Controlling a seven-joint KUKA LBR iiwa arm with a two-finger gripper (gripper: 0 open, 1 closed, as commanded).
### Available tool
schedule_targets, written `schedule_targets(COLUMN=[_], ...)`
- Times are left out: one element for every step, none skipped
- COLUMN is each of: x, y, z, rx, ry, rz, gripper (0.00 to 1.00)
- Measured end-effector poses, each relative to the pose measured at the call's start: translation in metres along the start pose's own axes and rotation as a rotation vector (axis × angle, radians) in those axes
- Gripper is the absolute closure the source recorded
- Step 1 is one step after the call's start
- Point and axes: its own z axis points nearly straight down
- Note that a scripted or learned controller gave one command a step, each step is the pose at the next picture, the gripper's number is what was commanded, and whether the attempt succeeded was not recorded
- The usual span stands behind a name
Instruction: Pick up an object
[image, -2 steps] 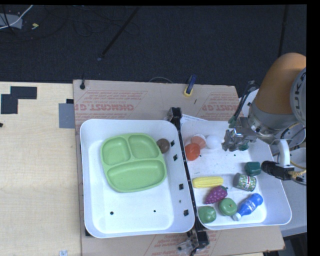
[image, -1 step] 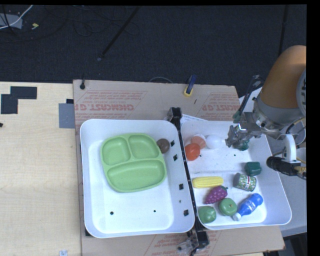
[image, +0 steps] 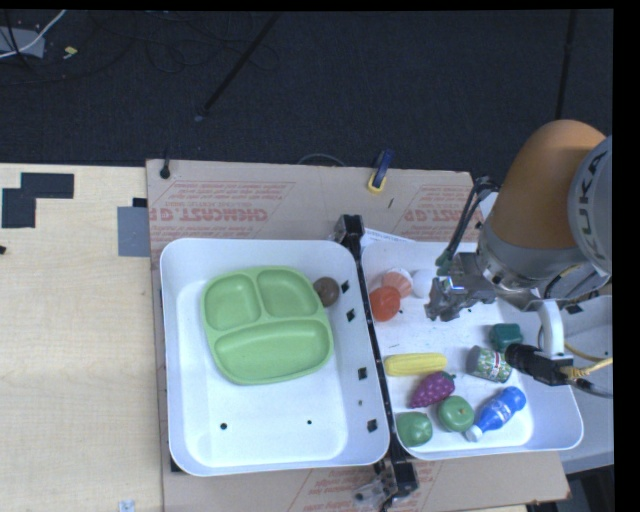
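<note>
My gripper (image: 446, 300) hangs over the upper middle of the right bin (image: 560, 430), just right of a red-orange round toy (image: 384, 302) and a pale cup-like piece (image: 401, 282). Nothing shows in its grasp. Below it lie a yellow corn cob (image: 416, 364), purple grapes (image: 432, 388), two green apples (image: 414, 428) (image: 456, 412), a blue bottle (image: 497, 412), a small can (image: 490, 364) and a teal block (image: 505, 333).
The left bin (image: 190, 420) holds a green divided plate (image: 267, 323) and a brown ball (image: 326, 290) by its right wall. A black divider (image: 365, 340) joins the bins. The arm's orange band (image: 545, 200) looms over the right bin's far corner.
</note>
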Motion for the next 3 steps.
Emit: schedule_targets(x=[0.045, 0.051, 0.037], y=[-0.039, -0.024, -0.04], z=[-0.003, -0.01, -0.01], rx=[0.0, -0.004, -0.002], ry=[0.0, -0.001, -0.002], rz=[-0.001, 0.001, 0.003], gripper=[1.0, 1.0, 1.0])
